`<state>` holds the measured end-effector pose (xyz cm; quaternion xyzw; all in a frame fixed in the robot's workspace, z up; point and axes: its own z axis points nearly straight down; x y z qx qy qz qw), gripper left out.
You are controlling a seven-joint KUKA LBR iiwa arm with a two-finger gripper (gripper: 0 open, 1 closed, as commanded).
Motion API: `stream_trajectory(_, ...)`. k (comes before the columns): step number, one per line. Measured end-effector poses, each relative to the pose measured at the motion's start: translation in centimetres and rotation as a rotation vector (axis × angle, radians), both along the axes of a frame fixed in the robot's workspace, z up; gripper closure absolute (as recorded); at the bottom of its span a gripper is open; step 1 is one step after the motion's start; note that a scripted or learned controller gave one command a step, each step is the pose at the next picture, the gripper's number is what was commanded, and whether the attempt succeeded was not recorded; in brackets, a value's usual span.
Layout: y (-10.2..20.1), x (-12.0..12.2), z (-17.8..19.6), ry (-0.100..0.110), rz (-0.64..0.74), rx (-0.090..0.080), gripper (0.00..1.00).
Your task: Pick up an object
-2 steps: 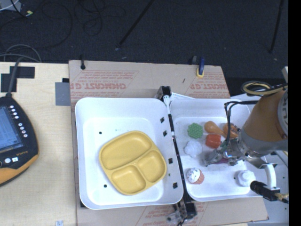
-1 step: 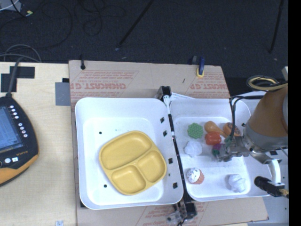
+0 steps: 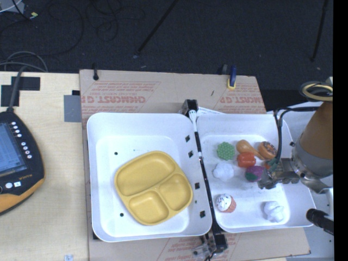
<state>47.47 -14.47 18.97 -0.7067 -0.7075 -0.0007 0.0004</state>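
target: magenta toy [image 3: 254, 173] | lies just to your view's left of the hand [image 3: 267, 179], touching or nearly | hand grip state: cannot tell | right bin [image 3: 247, 222]

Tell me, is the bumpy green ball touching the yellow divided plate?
Apart. The camera view shows the bumpy green ball in the right bin, the yellow divided plate in the left, bin walls between.
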Motion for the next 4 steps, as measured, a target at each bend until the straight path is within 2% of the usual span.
stream_trajectory(1, 5.5, 0.3, 8.9, -0.006, 0.006, 0.0, 1.0)
stream_trajectory(2, 20.9, 0.1, 16.1, -0.003, 0.017, 0.004, 1.0)
stream_trajectory(3, 12.5, 0.1, 12.8, 0.006, -0.008, -0.004, 1.0)
stream_trajectory(4, 22.7, 0.2, 26.6, -0.012, 0.012, 0.004, 1.0)
